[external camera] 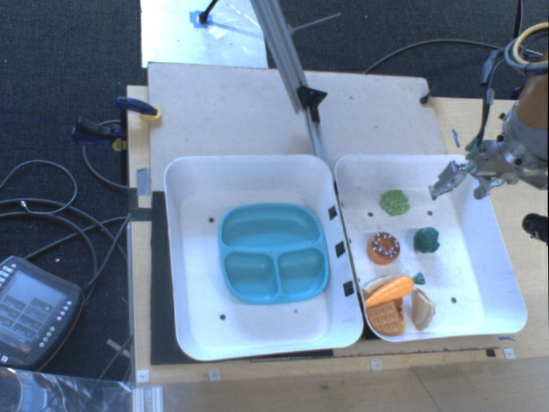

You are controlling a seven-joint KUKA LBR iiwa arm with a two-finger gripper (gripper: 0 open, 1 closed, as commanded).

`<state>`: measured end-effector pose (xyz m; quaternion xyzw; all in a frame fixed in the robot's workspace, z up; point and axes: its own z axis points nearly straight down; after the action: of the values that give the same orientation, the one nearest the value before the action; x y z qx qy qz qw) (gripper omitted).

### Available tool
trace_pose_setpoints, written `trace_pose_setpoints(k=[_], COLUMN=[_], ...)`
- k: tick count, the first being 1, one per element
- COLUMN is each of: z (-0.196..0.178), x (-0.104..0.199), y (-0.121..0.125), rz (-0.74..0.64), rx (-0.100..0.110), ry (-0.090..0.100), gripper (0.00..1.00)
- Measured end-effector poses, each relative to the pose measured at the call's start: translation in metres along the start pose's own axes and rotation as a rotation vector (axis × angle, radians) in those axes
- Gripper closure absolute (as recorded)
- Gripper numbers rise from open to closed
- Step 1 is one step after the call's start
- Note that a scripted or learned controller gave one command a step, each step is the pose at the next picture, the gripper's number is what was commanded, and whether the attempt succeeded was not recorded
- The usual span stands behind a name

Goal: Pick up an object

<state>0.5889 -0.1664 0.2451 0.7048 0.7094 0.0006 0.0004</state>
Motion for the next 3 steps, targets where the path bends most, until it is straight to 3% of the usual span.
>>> trace_pose_setpoints(k=[1,3], z=[0.000,0.100], x=[0.000,-0.004], y=[0.000,0.001], rz=[0.000,0.006], rx=[0.000,0.005], ry=[0.000,0.001], gripper=[0.00,0.00])
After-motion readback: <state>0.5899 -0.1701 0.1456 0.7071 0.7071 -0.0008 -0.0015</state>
